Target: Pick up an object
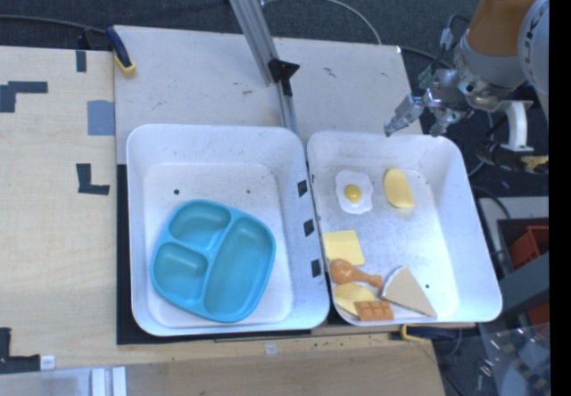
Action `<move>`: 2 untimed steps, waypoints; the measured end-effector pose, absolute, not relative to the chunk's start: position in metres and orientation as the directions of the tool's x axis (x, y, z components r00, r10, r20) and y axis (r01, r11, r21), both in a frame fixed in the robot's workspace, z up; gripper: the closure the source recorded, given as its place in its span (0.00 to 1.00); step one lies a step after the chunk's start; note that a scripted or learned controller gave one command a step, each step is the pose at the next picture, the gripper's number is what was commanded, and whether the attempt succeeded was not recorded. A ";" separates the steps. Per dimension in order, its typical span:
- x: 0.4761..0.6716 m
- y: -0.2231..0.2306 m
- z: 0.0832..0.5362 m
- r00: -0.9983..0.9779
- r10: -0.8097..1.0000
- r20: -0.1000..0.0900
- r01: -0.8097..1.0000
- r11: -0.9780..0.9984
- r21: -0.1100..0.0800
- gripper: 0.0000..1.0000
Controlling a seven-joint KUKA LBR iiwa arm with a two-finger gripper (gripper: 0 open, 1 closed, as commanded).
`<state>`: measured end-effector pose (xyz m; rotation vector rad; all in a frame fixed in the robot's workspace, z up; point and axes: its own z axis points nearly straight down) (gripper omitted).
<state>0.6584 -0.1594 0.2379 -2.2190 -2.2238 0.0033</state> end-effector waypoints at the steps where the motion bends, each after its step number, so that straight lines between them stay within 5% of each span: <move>1: 0.582 -0.190 0.102 0.002 1.000 0.001 1.000 -0.002 -0.012 0.00; 2: 0.604 -0.142 0.091 -0.005 1.000 -0.002 1.000 0.005 0.003 0.00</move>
